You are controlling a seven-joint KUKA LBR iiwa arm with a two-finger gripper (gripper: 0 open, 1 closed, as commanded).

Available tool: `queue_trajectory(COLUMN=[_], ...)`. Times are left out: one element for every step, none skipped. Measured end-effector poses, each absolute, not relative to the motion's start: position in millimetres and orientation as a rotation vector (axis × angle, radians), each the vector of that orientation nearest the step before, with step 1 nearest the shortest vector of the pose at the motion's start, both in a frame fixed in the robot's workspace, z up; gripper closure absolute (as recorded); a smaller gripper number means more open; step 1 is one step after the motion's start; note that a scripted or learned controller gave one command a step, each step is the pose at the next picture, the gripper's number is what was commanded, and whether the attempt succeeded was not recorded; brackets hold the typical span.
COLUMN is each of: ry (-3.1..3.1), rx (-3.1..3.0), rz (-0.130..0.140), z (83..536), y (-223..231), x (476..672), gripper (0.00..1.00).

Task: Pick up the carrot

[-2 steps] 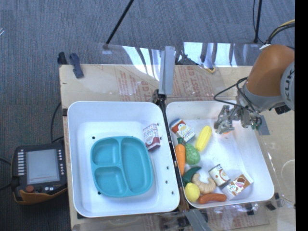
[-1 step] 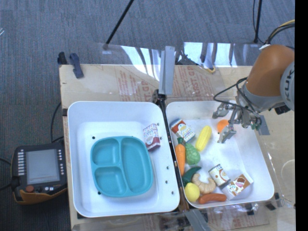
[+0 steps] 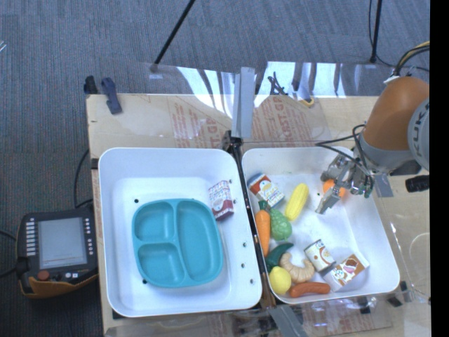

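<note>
closest to you, a sausage [image 3: 309, 289] lies along the right bin [image 3: 379, 230] front. your carrot [image 3: 263, 230] rests by the left wall, touching green produce [image 3: 280, 225]. gripper [image 3: 335, 194] hovers well apart, jaws spread, holding nothing. carrot looks light, rigid, slick; pinch mid-body, across its width.

1. The arm [image 3: 400, 121] is cut off by the right edge.
2. The gripper [image 3: 335, 196] is blurred; its finger state is unclear.
3. The green vegetable [image 3: 280, 225] hides part of the carrot [image 3: 263, 229].
</note>
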State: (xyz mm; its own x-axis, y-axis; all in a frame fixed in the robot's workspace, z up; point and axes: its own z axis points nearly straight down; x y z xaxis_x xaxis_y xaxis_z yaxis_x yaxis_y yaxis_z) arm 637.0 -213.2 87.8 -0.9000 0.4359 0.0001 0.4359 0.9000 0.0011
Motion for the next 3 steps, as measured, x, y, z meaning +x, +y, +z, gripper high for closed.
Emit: queue_trajectory(ry=[3.058, 3.060, 3.056], rx=[0.693, 0.692, 0.685], rz=[0.003, 0.003, 0.004], z=[100, 99, 111], y=[-211, -211, -210], x=[639.4, 639.3, 641.1], gripper=[1.00, 0.00, 1.00])
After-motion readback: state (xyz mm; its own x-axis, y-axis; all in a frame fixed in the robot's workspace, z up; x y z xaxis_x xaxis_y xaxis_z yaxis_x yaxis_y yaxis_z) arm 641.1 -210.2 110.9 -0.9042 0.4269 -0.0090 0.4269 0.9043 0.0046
